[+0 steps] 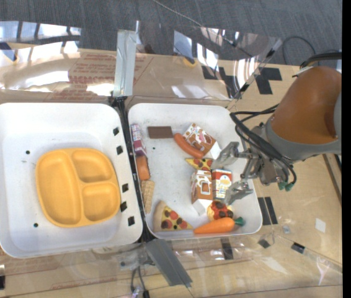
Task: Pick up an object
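The gripper (234, 170) hangs wide open in the right bin (169, 113), its fingers either side of a small carton (222, 184), gripping nothing; a carrot (215, 226) lies near, a yellow tray (76, 186) left

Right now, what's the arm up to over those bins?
The arm's gripper is down in the right bin, fingers open on either side of a small carton among toy food: a carrot, a pizza slice, a hot dog. The carton sits between the fingers but is not clamped or lifted. The left bin holds a yellow divided plate.
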`<state>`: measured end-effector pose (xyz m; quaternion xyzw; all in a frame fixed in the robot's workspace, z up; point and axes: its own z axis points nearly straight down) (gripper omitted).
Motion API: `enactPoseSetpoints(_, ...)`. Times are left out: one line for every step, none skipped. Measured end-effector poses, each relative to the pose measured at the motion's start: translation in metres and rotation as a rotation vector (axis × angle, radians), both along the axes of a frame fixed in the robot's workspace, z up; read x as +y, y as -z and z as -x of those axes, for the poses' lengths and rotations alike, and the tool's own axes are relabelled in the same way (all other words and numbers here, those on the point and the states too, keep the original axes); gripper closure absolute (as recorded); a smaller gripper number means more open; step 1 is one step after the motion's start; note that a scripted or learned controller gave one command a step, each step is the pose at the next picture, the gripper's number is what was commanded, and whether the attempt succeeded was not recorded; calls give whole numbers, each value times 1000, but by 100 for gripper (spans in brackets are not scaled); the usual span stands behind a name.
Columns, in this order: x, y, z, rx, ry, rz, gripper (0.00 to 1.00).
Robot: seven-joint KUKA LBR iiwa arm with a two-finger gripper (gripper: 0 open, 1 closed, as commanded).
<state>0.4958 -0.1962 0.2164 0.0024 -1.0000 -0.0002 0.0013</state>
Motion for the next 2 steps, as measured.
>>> enactPoseSetpoints(-9,91,-21,-29,112,8,0)
enactPoseSetpoints(-3,103,-24,-43,173,15,0)
